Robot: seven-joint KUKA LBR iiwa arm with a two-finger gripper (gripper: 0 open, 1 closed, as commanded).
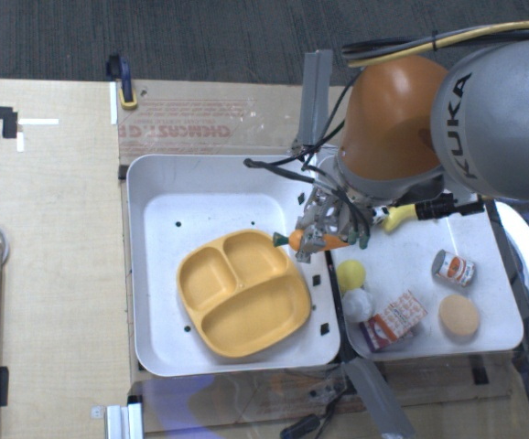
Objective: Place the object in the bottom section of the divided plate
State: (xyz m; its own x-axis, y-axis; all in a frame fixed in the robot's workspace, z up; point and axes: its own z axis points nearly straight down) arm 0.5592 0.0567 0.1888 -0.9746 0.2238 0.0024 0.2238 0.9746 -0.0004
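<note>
Wooden bench, two white bins; yellow divided plate (244, 293) empty in the left bin (155, 245).
You have the gripper (322, 234) at the plate's 2 o'clock, pinching a small orange carrot-like object (312, 240). Grasp looks done; carry to the large section at 6 o'clock and release remain.

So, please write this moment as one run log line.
gripper: shut on carrot | position: beside divided plate upper right rim | bottom section: no object | placement: not done
</note>
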